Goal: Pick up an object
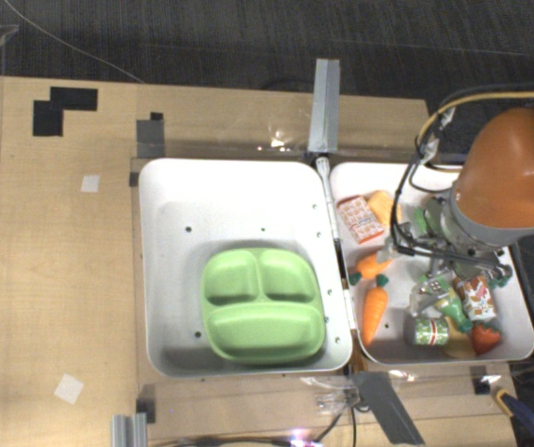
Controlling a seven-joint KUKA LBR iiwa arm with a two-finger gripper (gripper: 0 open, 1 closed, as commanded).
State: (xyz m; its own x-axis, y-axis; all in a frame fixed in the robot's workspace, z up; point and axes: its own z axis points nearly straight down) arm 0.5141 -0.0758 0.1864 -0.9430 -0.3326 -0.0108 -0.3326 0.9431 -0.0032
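Over the right bin (527,338), at roughly 3 o'clock of the camera view, the gripper (434,287) hangs low among the toys, arm coming in from 2 o'clock. Cannot tell its grip state; clutter and wrist hide it.

Likely target, my guess: small can (428,331) just below the gripper at 6 o'clock. Looks light, stiff, round and a bit slippery; best taken across its sides.

Counts: two carrots (374,310), one can, one red-white packet (358,219) at 11 o'clock, one small carton (476,298), one strawberry (486,339).

Left bin (169,203) holds one green divided plate (262,304). Two bins on the desk (52,296).
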